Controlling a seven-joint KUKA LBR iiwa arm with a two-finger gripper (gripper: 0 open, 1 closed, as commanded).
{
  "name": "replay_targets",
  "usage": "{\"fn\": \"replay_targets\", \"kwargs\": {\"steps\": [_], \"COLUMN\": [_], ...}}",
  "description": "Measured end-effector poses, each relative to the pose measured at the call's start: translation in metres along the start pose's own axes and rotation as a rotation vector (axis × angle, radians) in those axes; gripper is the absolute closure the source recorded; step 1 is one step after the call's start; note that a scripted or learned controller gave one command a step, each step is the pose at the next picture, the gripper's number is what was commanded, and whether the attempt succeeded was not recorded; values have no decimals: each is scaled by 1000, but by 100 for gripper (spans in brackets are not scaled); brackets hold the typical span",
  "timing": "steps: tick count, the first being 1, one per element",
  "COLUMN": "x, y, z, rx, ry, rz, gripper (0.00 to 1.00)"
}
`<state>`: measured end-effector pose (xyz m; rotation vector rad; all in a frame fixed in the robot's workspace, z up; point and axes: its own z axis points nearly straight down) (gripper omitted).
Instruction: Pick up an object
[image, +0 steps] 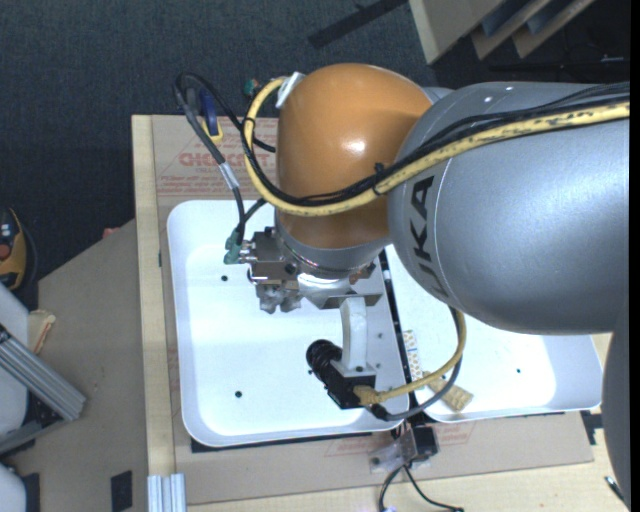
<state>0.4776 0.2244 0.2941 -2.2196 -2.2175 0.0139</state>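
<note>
My arm reaches in from the right, and its orange band (340, 140) and wrist hang over the middle of the left bin (205, 340). The gripper (275, 288) points down into this bin near its centre, seen from above as a grey metal block. The wrist hides whatever lies straight below it. The bare white floor of the bin around the gripper carries only two small dark specks (238, 393).
The right bin (520, 385) lies mostly under the grey arm, with a strip of white floor showing at its near side. A dark divider (395, 310) runs between the bins. The brown bench board (150, 300) borders the left bin.
</note>
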Motion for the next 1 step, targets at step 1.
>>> {"fn": "replay_targets", "kwargs": {"steps": [1], "x": [0], "y": [2], "z": [-74], "rx": [-17], "ry": [7], "rz": [-2], "gripper": [100]}}
